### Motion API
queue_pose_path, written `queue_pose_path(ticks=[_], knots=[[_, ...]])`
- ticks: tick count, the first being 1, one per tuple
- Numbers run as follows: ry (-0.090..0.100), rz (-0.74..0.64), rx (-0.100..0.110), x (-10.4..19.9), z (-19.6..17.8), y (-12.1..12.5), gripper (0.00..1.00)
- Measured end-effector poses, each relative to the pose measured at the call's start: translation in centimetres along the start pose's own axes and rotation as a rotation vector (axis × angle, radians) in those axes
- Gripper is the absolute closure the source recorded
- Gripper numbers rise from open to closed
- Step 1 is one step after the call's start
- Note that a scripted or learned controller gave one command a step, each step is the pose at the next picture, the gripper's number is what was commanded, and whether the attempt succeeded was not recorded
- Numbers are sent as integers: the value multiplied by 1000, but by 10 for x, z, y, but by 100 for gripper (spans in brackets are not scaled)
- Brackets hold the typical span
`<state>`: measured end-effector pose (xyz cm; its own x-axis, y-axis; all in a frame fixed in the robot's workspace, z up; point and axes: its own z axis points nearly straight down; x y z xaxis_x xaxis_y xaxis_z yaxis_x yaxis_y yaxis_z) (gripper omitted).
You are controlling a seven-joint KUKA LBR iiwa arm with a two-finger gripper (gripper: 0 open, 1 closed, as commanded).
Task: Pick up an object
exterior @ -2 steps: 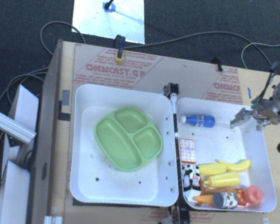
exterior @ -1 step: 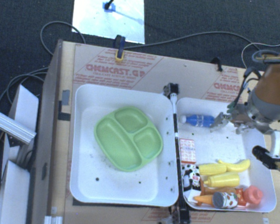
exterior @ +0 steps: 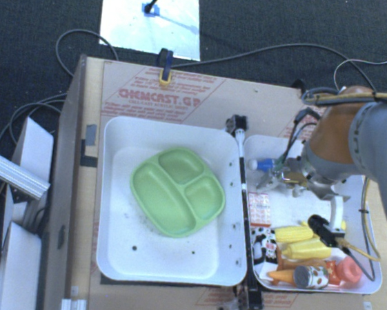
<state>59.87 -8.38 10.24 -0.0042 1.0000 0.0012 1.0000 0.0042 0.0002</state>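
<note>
My gripper (exterior: 289, 177) hangs low over the far part of the right bin (exterior: 373, 286), under the orange wrist band. A small blue and white bottle (exterior: 263, 164) lies just left of it, close to the bin's far left corner; whether they touch is unclear. Nearer the front lie a pink patterned card (exterior: 259, 208), a yellow corn cob (exterior: 293, 234), a yellow block (exterior: 307, 251), a black and white cow toy (exterior: 263, 249), an orange carrot (exterior: 281, 273), a small printed can (exterior: 311, 276) and a red-orange toy (exterior: 347, 271).
The left bin (exterior: 109, 259) holds a green divided plate (exterior: 177, 191) in its middle. A black divider rail (exterior: 243, 191) runs between the bins. The grey arm (exterior: 383, 134) covers the right bin's far right side. Cables lie on the floor beyond the bench.
</note>
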Motion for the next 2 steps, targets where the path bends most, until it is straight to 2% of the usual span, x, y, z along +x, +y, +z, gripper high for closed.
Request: queue_pose_path(ticks=[1,2], knots=[[3,-2,28,-35,11,64,0],[-2,3,-1,-66,18,35,0]])
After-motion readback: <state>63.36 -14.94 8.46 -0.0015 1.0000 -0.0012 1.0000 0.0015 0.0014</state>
